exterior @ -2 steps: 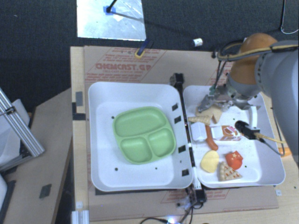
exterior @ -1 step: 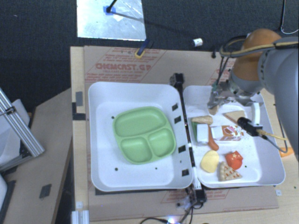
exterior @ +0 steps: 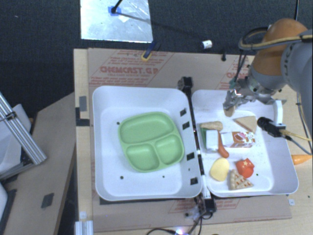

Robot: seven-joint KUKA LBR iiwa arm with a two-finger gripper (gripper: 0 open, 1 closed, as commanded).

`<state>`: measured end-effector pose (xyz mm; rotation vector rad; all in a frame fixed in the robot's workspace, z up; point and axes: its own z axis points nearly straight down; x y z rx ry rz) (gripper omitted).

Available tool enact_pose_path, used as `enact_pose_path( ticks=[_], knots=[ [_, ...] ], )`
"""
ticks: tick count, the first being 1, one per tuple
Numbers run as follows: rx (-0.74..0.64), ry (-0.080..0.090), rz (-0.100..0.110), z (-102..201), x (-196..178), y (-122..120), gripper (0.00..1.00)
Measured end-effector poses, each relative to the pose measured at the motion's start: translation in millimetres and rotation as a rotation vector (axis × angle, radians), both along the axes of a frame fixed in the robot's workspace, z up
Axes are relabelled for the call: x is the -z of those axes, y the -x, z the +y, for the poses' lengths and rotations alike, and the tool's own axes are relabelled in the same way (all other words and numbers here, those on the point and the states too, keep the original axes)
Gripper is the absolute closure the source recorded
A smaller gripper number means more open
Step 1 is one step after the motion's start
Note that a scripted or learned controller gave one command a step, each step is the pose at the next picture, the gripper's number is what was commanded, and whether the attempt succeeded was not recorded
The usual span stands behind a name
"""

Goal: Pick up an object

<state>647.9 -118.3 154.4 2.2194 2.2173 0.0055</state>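
While the end effector (exterior: 230, 106) hovers, the toast wedge (exterior: 246, 123) lies just beside it.

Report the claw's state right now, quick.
Claw: cannot be told. It sits low over the far part of the right bin, and nothing is visibly held in it.

Bright, even light; soft focus throughout.
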Motion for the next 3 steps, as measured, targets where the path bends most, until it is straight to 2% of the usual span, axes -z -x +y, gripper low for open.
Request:
enact_pose_path(
  ticks=[1, 2, 3],
  knots=[
    [0.0, 0.001, -0.001, -3.5, -47.0, 4.9, 1.0],
    [-0.005, 0.0, 0.001, -3.6, -72.1, 3.7, 1.0],
    [-0.01, -0.001, 0.003, 44.9, -74.2, -3.8, 1.0]
  ],
)
